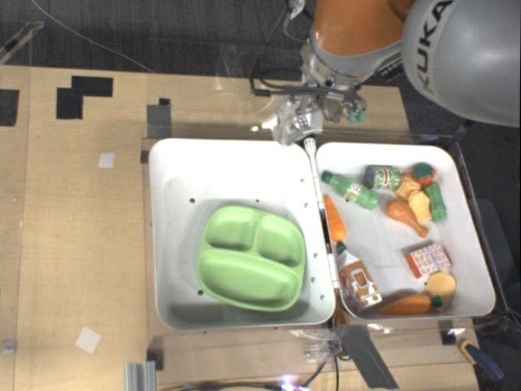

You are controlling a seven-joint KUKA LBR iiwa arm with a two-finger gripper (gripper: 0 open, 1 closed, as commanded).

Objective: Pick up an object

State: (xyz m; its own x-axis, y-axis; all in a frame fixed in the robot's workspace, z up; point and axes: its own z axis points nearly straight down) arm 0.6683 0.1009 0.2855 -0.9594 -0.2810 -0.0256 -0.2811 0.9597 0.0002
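Toys [396, 187] – right bin [468, 218] | arm [456, 31] – lettered "KUKA"

the arm [423, 31] is cut off by the frame's top and right edges; the gripper [313, 116] fingers (small, glinting) stay unreadable.

A light wooden counter [73, 218] with black square markings [84, 94] carries pale tape patches; beyond its far edge lies dark grey carpet [146, 15] crossed by thin cables.
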